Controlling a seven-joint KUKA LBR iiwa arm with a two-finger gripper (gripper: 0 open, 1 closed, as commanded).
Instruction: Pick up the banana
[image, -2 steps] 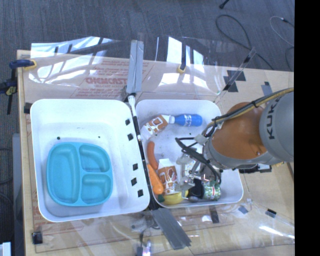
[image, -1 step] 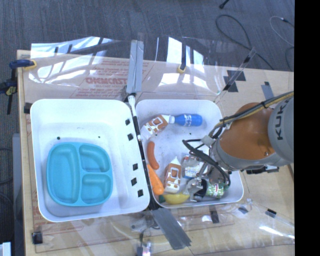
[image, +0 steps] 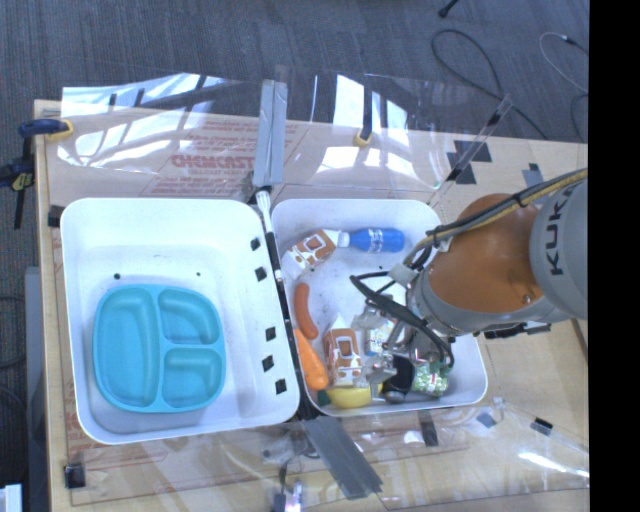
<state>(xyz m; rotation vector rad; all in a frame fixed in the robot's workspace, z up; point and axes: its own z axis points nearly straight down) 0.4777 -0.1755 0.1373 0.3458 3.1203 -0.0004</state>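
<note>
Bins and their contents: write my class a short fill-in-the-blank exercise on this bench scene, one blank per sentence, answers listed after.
1. The blue tray lies in the ____ bin.
2. The banana lies at the ____ edge of the right bin.
3. The bottle has a ____ label.
4. The carrot lies just left of the ____.

Answers: left; near; blue; banana

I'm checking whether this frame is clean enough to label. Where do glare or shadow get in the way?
Camera view: bright glare streaks the clear sheets behind the bins; the banana sits in shade under the arm, partly hidden by clutter; the gripper is dark and hard to read; the blue tray is evenly lit.
</note>
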